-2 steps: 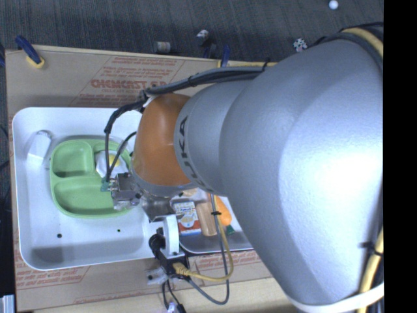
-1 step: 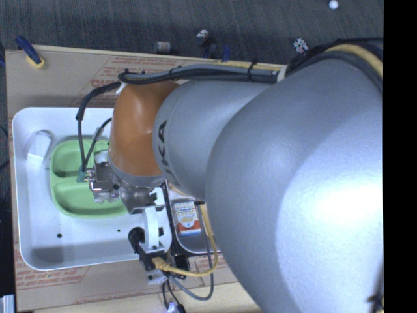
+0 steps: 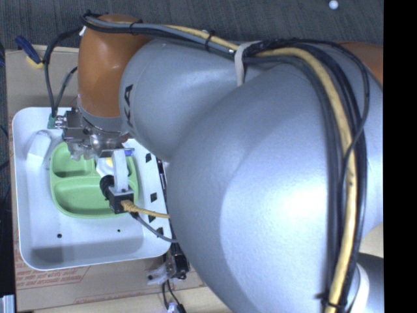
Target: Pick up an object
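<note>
A light green divided tray [image 3: 81, 191] lies in the left white bin [image 3: 39, 240], toward its right side. My gripper [image 3: 83, 150] hangs over the tray's upper compartment, low and close to it. The grey arm with its orange band covers most of the view and hides the right bin. A small clear or white thing [image 3: 37, 143] lies at the bin's upper left, beside the tray.
The left bin's front and left floor show bare white with a few small holes. The cardboard bench edge [image 3: 45, 279] runs below the bin. A blue and yellow item [image 3: 27, 49] sits beyond the bin's far left corner.
</note>
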{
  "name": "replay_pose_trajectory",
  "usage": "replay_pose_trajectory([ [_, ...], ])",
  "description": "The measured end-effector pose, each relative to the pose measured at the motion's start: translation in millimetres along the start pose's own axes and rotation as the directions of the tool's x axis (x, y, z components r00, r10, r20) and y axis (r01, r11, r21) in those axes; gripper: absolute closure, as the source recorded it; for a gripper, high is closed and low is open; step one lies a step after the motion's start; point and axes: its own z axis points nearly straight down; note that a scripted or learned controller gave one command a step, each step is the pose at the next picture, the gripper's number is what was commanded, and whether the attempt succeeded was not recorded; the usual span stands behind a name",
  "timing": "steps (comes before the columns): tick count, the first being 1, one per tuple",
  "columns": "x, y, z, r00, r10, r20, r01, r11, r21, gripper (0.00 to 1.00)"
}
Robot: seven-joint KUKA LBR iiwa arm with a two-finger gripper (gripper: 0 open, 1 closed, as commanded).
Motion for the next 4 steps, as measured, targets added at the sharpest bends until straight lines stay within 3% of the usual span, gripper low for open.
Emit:
replay_pose_trajectory([
  [1,-0.6,30.6,53.8,1.000,0.000,0.002,0.000,1.000,0.004,1.00],
  [2,-0.2,30.7,53.4,1.000,0.000,0.002,0.000,1.000,0.004,0.00],
  [3,-0.1,-54.5,133.4,1.000,0.000,0.002,0.000,1.000,0.005,0.00],
  [4,5.8,-55.4,123.1,1.000,-0.013,-0.004,0.013,1.000,0.008,1.00],
])
